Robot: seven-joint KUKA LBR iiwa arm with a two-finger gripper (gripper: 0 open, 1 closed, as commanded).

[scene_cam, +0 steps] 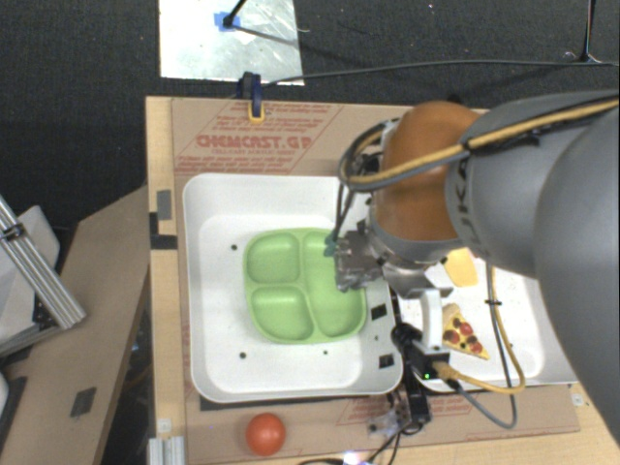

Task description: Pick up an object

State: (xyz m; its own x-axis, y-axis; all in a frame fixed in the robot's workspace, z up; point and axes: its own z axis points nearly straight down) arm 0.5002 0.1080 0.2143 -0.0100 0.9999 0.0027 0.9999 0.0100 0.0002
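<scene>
— Count in the left bin (pixel 218 356)? 
— One green divided plate (pixel 291 287), gripper (pixel 349 271) low over its right edge. 
— Fingers? 
— Can't tell. 
— Elsewhere? 
— One pizza slice (pixel 463 335), one yellow piece (pixel 463 267) right; one orange ball (pixel 265 433) on counter (pixel 320 432).

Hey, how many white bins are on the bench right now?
2. The left white bin holds a green divided plate. The right white bin, largely covered by the arm, holds a toy pizza slice; more things may be hidden there.

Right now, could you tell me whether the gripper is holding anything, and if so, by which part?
It cannot be told: the gripper sits low over the green divided plate at its right edge, its own body hiding any hold.
</scene>
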